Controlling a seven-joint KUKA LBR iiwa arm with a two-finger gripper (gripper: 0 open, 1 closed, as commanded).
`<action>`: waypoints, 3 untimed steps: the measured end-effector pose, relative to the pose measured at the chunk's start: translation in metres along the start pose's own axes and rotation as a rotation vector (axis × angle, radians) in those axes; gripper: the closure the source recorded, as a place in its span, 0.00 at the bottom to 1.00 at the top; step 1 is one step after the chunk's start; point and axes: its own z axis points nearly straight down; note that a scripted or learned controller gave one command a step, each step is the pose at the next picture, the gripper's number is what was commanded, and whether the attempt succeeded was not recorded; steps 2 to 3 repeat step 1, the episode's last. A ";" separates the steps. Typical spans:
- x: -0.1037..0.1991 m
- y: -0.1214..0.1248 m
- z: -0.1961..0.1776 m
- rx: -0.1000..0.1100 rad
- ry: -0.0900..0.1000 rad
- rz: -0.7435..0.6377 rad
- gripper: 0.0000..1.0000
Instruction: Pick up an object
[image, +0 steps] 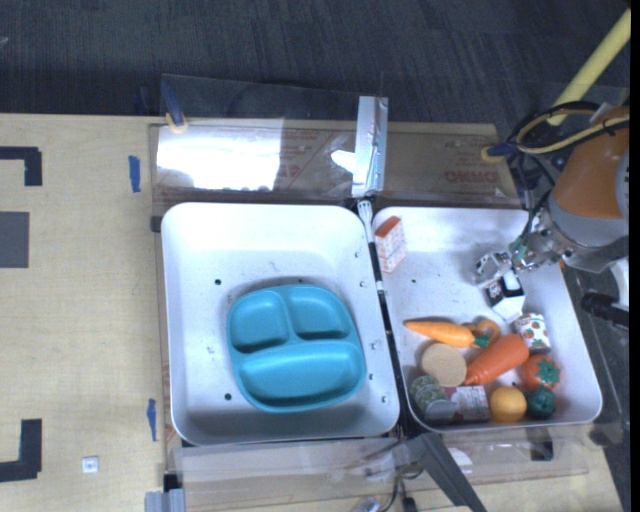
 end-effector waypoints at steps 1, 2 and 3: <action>0.101 0.073 -0.108 -0.001 0.006 0.007 1.00; 0.101 0.073 -0.108 -0.001 0.006 0.007 1.00; 0.101 0.073 -0.108 -0.001 0.006 0.007 1.00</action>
